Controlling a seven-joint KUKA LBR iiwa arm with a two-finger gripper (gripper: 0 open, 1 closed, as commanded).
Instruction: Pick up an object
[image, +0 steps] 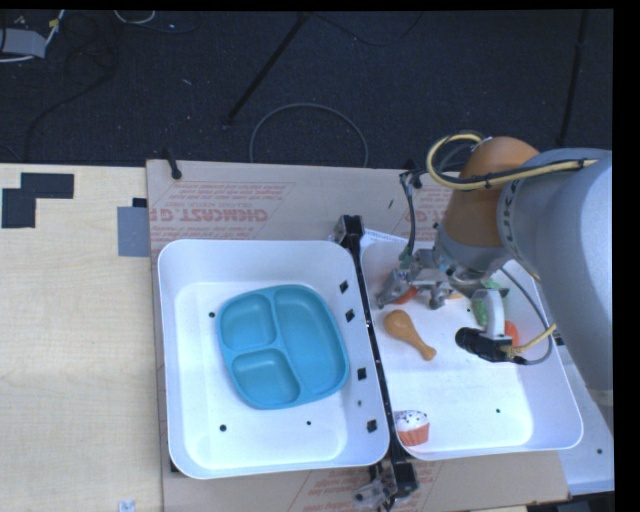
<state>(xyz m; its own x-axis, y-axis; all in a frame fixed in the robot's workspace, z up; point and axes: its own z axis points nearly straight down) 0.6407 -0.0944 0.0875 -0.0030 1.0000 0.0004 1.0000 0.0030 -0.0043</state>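
Note:
My gripper (418, 284) is low over the far left part of the right bin (480, 420). An orange-red piece (400, 296) shows just under its left side; I cannot tell whether the gripper is touching it. A tan toy drumstick (410, 332) lies just in front of the gripper, apart from it. In the bin's near left corner stands a small cupcake (412, 427) with a pink base.
The left bin (190, 420) holds a blue divided plate (283, 344). A black divider (365, 340) runs between the bins. A white and green item (487, 305) and a small red piece (513, 331) lie right of the gripper, under the arm.

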